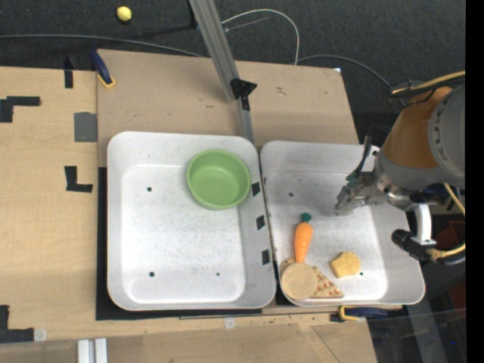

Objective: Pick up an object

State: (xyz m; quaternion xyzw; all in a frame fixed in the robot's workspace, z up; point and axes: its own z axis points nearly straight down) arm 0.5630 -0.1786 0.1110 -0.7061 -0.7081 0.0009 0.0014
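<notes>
Approach step: your gripper [349, 200] hovers in the right bin [318, 157], its opening impossible to tell; the carrot [302, 239] lies just below-left, so next you must descend over it

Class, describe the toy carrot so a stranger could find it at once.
Start at the right-hand white bin. Near its front left lies the toy carrot, just behind a round tan biscuit. It alone is orange, long and green-tipped.
</notes>
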